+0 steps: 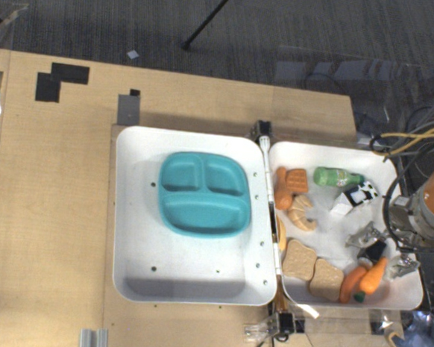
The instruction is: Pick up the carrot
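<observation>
Fingers: state unclear, gripper point(375, 256) over near-right bin point(409, 302) corner at carrot point(373, 277). Likely light, rigid, smooth; grasp across its middle.

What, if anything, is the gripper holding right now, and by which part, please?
It cannot be told. The gripper sits low in the right bin, right at the upper end of the carrot, but the view does not settle whether the carrot is between its fingers.

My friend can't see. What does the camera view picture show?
The robot's gripper reaches down over a carrot in the right white bin, among toy bread slices and a green bottle. A teal divided plate sits in the left bin.
</observation>
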`<state>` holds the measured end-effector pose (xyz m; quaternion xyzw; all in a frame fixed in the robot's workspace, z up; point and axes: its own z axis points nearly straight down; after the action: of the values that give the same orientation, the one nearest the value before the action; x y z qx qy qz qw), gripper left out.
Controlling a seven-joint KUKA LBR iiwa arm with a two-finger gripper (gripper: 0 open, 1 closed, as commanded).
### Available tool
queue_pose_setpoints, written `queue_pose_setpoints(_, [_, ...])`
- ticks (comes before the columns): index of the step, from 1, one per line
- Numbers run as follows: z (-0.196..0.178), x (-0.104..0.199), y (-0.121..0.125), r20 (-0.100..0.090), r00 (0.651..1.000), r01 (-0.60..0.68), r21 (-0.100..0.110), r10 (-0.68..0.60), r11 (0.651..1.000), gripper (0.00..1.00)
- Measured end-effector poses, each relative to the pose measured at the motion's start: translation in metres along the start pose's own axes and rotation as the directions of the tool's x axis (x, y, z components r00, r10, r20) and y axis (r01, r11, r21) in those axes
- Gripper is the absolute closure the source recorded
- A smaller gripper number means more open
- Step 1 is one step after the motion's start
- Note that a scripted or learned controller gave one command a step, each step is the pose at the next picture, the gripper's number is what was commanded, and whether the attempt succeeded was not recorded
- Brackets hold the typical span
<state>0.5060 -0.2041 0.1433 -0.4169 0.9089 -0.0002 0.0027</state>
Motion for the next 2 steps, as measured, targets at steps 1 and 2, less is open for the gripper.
queue_pose_setpoints(1, [0.0282, 0.0076, 0.0083, -0.001, 0.949, 0.316, -0.001, -0.316, 0.949, 0.0])
queue_pose_setpoints(2, [0.0369, 0.0112, 0.0122, -0.002, 0.839, 0.544, -0.001, -0.544, 0.839, 0.0])
